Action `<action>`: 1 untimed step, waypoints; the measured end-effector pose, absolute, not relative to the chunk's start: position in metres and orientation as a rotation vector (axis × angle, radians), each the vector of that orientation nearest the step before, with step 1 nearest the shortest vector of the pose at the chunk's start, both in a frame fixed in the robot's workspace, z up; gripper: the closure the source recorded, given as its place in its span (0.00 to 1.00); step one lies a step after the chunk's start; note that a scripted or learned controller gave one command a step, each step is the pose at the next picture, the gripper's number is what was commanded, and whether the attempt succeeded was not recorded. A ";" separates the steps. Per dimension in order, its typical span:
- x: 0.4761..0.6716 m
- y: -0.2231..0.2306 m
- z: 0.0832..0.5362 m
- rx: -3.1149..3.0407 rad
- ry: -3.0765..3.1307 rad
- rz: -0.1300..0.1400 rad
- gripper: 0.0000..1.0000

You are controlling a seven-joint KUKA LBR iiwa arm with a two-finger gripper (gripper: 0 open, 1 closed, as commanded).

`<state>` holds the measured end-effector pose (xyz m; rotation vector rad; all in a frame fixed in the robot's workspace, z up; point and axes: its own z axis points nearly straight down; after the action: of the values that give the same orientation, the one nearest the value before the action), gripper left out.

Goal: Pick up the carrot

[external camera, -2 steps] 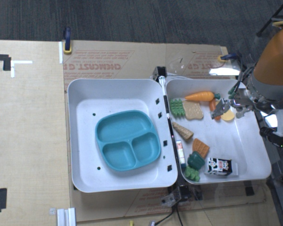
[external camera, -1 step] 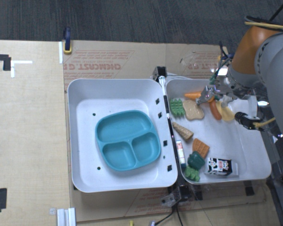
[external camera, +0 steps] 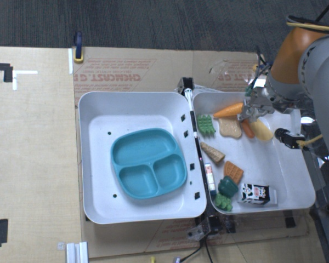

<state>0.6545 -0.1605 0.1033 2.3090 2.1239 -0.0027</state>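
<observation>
The carrot (external camera: pixel 228 111) is orange and tapered. It lies at the back of the right bin (external camera: pixel 288 171) with its tip pointing left. My gripper (external camera: pixel 250 112) is down in that bin at the carrot's thick right end, touching it or very close to it. The wrist's dark body hides the place where they meet. The carrot still looks to be resting in the bin.
Close around the carrot are a green toy (external camera: pixel 206 125), a bread slice (external camera: pixel 229 128), a red sausage (external camera: pixel 247 129) and a yellow piece (external camera: pixel 264 131). Nearer the front lie a wedge (external camera: pixel 213 153), an orange cracker (external camera: pixel 233 172), green vegetables (external camera: pixel 227 188) and a milk carton (external camera: pixel 256 193). The left bin (external camera: pixel 93 147) holds a blue divided plate (external camera: pixel 148 163).
</observation>
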 end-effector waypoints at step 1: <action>0.652 -0.100 0.180 2.790 1.443 -0.004 1.00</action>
<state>0.6522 -0.0998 0.1795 2.7897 1.4427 -0.0043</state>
